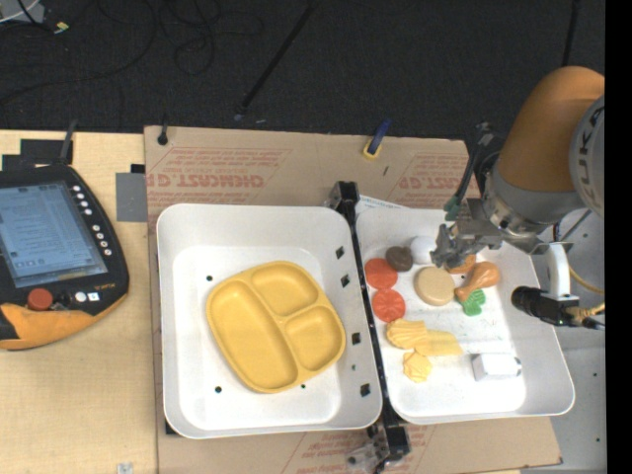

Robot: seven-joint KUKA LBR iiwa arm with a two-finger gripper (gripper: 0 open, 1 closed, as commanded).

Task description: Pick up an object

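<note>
The right-hand shallow white bin holds a cluster of small toy foods. A round beige disc lies near the middle, with an orange drumstick-shaped piece touching its right side and a small green piece just below that. To the left sit 2 flat red-orange rounds, one above the other, and a small dark brown lump. Lower down are a pale yellow ridged piece and a smaller yellow shell-like piece; a small white block lies to their right.

The two-finger gripper hangs just above the beige disc and the drumstick; whether it is clenched or released cannot be told, and nothing is seen between its fingers.

The left-hand white bin carries a yellow plastic tray with 3 compartments. Both bins rest on a brown cardboard sheet. On the bench at far left lies a grey-and-orange control pendant with a lit screen.
</note>
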